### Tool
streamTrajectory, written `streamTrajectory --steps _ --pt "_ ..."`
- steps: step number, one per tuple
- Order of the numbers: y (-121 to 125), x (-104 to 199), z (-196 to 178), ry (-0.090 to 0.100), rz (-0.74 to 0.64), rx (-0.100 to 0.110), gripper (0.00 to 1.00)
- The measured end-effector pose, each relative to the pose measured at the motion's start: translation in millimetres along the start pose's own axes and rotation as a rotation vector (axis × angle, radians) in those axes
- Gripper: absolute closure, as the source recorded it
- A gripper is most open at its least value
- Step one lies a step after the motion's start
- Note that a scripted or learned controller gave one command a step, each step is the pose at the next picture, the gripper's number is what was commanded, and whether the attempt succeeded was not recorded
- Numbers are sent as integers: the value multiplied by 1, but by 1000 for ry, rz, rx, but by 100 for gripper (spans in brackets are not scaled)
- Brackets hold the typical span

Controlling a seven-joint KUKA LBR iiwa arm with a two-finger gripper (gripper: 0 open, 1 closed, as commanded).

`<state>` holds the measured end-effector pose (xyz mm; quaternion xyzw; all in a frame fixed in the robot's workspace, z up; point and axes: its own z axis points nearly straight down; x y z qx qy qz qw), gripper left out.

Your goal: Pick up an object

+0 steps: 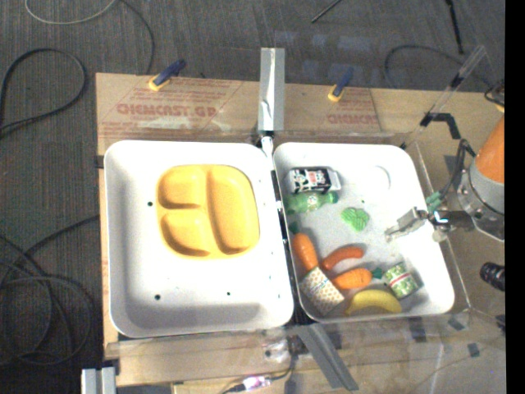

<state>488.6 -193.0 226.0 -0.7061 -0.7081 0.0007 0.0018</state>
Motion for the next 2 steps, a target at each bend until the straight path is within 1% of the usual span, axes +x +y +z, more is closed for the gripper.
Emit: streamTrajectory --steps 1,2 --pt "57 56 -75 -3 -316 -3 0" --pt "49 39 69 -1 -304 -1 0"
